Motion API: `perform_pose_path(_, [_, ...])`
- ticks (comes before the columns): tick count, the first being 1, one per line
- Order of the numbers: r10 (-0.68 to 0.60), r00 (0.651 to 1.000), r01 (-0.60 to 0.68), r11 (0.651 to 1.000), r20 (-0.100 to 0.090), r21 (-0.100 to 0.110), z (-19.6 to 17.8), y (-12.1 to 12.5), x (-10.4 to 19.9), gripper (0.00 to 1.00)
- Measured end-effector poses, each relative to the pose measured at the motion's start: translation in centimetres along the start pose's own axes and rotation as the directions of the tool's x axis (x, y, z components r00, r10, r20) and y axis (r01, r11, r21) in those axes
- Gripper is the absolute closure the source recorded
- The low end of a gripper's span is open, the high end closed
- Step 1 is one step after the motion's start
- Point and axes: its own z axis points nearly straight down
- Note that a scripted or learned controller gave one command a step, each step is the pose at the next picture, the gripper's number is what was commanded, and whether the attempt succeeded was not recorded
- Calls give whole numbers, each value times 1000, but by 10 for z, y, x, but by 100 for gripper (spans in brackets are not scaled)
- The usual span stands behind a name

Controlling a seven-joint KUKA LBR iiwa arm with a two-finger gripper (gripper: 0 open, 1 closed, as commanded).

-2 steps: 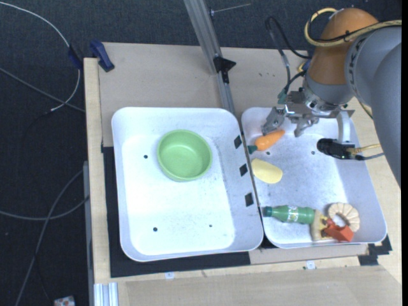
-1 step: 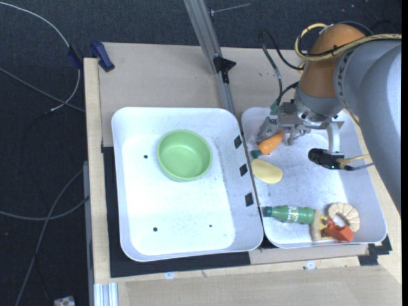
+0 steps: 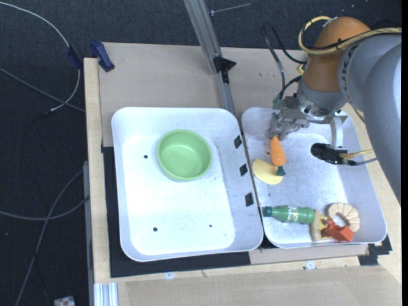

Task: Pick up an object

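In the right bin [image 3: 357, 190] an orange carrot [image 3: 276, 150] lies near the far left corner, its green tip pointing toward the front. My gripper [image 3: 278, 130] hangs straight over the carrot's upper end, touching or nearly touching it. A yellow banana-shaped toy [image 3: 268, 172] rests just in front of the carrot. Further forward lie a green bottle [image 3: 292, 214] on its side and a beige ring toy [image 3: 344, 215] with a red piece [image 3: 338, 233] against it. The left bin [image 3: 134, 190] holds a green bowl [image 3: 184, 155].
A slanted metal post [image 3: 204, 24] rises behind the bins and ends near the wall between them. Black clips [image 3: 243, 169] sit along that wall. A black fitting with a yellow cable [image 3: 331, 152] hangs from the arm over the right bin.
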Motion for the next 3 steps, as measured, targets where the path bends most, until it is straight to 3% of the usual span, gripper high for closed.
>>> perform_pose_path(1, [-1, 1000, 1, 1000, 5, -14, -63, 7, -5, 100])
perform_pose_path(2, [-3, 1000, 3, 1000, 5, -16, -121, 8, -4, 100])
perform_pose_path(3, [-6, 1000, 6, 1000, -1, 3, -123, -9, 57, 100])
